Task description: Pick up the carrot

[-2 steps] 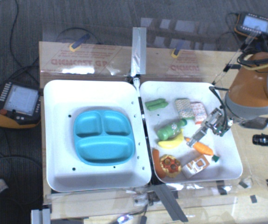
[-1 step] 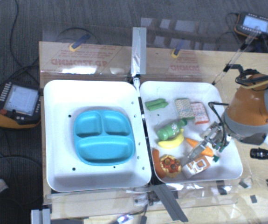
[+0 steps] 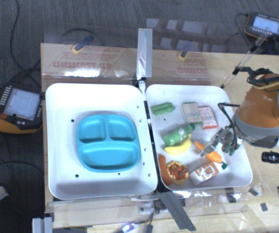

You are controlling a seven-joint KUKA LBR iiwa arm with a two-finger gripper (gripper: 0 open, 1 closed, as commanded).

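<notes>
One carrot (image 3: 213, 155) near the right bin's (image 3: 243, 178) right wall; we see jaws (image 3: 212, 150) right over it, can't tell if they're clamped.

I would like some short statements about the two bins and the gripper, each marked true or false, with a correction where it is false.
1. The blue tray lies in the left bin. True.
2. The carrot lies in the left bin. False: it lies in the right bin, near its right side.
3. The gripper is over the right bin, close to the carrot. True.
4. The banana rests on the blue tray. False: it lies in the right bin, just below the green bottle.
5. The blue tray has three compartments. True.
</notes>
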